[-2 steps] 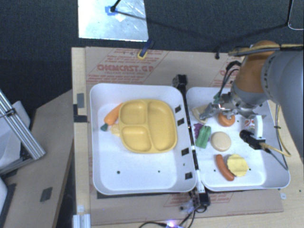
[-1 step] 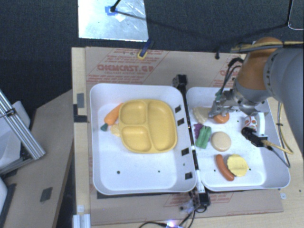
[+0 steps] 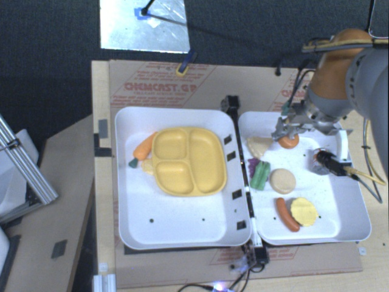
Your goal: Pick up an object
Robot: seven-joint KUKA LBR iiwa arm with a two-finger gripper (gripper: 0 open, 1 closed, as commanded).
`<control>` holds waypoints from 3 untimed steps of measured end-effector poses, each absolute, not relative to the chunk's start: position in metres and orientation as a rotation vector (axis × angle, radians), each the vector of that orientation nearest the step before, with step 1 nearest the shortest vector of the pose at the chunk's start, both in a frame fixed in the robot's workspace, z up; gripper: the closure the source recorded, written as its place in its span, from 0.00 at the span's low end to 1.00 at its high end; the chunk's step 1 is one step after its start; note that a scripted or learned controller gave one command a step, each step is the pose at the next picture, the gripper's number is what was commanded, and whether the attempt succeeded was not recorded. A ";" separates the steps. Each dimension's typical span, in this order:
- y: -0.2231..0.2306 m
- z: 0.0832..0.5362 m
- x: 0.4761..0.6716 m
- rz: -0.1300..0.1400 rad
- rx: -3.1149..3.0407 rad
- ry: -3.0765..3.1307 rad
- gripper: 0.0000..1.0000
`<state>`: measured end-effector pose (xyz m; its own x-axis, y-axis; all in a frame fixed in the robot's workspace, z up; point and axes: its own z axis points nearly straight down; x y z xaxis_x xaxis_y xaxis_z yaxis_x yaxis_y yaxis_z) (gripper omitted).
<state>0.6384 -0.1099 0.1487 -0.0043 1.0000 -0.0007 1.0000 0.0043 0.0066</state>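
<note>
Two bins sit side by side on the bench. In the left bin [image 3: 127, 224], a plate [image 3: 185, 161] lies toward the far side, with a carrot [image 3: 144, 146] touching its left edge. In the right bin [image 3: 349, 227], a tomato [image 3: 289, 142] lies farthest, a wedge [image 3: 258, 145] just left of it; nearer come a cucumber [image 3: 261, 174] and bun [image 3: 282, 180], then a sausage [image 3: 287, 214] touching a disc [image 3: 303, 212] at its right.

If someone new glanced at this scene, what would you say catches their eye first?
Probably the yellow divided tray in the left bin, with a toy carrot at its left edge. Next, the grey and orange arm reaching in from the right, its gripper low over an orange-red piece in the right bin.
</note>
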 end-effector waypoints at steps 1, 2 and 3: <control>-0.112 0.210 0.632 0.006 2.213 2.222 1.00; -0.112 0.226 0.633 0.004 2.214 2.224 1.00; -0.071 0.235 0.594 0.001 2.215 2.230 1.00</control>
<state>0.5939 -0.0706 0.2347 -0.0069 1.0000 0.0015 1.0000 0.0069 -0.0002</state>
